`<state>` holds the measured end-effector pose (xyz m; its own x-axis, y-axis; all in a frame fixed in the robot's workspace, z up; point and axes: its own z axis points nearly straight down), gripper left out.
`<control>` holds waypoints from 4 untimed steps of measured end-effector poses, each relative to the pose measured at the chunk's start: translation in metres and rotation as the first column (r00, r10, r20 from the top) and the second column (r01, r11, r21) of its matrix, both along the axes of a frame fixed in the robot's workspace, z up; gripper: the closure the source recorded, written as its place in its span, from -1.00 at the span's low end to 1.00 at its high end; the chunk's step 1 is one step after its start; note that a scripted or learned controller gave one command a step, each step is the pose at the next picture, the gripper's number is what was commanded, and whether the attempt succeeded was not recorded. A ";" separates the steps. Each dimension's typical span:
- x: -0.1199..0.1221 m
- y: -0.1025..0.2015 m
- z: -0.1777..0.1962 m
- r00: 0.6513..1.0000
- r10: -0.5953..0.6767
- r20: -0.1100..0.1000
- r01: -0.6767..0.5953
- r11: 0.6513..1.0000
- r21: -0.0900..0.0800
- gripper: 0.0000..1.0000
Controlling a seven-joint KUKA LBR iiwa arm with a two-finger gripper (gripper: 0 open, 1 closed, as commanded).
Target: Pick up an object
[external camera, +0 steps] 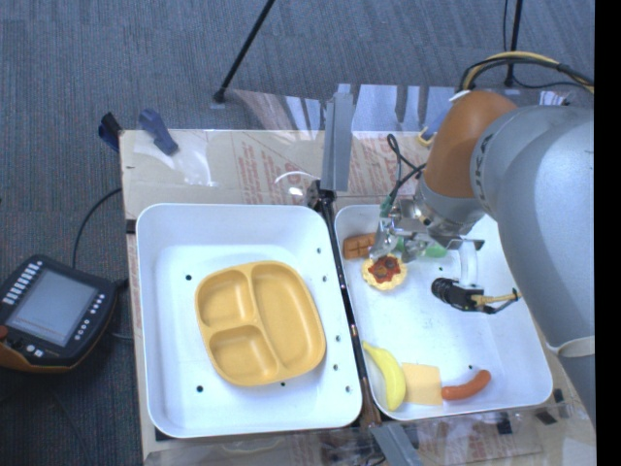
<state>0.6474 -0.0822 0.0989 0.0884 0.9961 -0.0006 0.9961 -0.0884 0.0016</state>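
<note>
Here, a small round toy pizza (385, 272) lies near the top of the right bin (514, 357), and the gripper (396, 244) hangs right over it; I cannot tell its state. A waffle (357, 247) sits just beside it. Lower down lie a banana (387, 373), a cheese block (422, 384) and a sausage (466, 385). The left bin (165, 250) holds a yellow tray (259, 321).

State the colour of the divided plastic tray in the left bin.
Yellow-orange divided tray, clearest in the camera view.
</note>
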 end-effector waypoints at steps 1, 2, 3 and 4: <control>-0.049 0.066 0.091 1.000 0.004 0.002 -0.004 1.000 0.003 1.00; -0.039 0.019 0.129 0.977 0.212 -0.004 -0.212 0.977 0.000 1.00; -0.040 0.020 0.128 0.977 0.213 -0.006 -0.213 0.977 0.001 -1.00; -0.108 0.031 0.084 0.990 0.143 -0.013 -0.143 0.990 0.004 -1.00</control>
<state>0.5391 -0.0513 0.1826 -0.0547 0.9985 0.0018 0.9984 0.0547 -0.0115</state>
